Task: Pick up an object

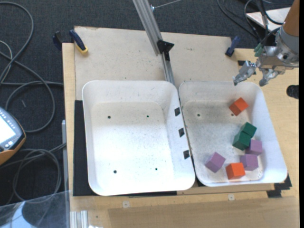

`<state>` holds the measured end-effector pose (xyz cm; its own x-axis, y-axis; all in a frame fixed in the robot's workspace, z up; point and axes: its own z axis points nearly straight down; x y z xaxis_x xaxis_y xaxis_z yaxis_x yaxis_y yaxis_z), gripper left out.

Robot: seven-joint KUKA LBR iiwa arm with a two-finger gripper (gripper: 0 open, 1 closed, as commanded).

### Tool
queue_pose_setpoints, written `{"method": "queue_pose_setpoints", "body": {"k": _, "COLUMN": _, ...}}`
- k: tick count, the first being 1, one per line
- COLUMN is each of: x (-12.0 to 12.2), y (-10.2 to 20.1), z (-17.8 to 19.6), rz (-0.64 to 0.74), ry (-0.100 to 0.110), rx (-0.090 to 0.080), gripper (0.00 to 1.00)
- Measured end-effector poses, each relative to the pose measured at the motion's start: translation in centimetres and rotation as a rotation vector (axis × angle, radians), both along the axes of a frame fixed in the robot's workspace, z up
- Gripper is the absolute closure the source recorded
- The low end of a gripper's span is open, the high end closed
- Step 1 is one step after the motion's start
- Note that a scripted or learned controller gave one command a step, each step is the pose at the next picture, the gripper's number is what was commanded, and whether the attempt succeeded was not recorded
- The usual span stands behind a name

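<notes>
Dark carpet strewn with cables surrounds a pale wooden bench point(118, 56), and on it sit two shallow white bins side by side. All the candidates for picking lie in the right bin point(209, 127): an orange block point(238, 106) alone toward the far side, a green block point(245, 135) near the middle right, and, along the near edge, three purple blocks point(215, 161) point(249, 162) point(256, 147) with a second orange block point(235, 170) among them. The green one touches a purple neighbour; the far orange one stands well apart from the rest.

None of them is lifted — each rests on the bin floor. The gripper point(253, 74) hovers above the far rim of the right bin, fingers spread apart with nothing between them. The far orange block is the closest to it, somewhat nearer the camera.

As I judge it, the pick is not yet begun: approach, descent, closing and lifting all remain. The left bin point(128, 137) holds no blocks.
</notes>
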<state>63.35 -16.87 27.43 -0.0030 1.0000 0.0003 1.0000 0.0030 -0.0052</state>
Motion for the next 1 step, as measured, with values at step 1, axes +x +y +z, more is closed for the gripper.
{"method": "queue_pose_setpoints", "body": {"k": 1, "x": -5.51, "y": -1.98, "z": 12.98, "rz": -0.003, "ry": -0.013, "rx": -0.005, "gripper": 0.00}}
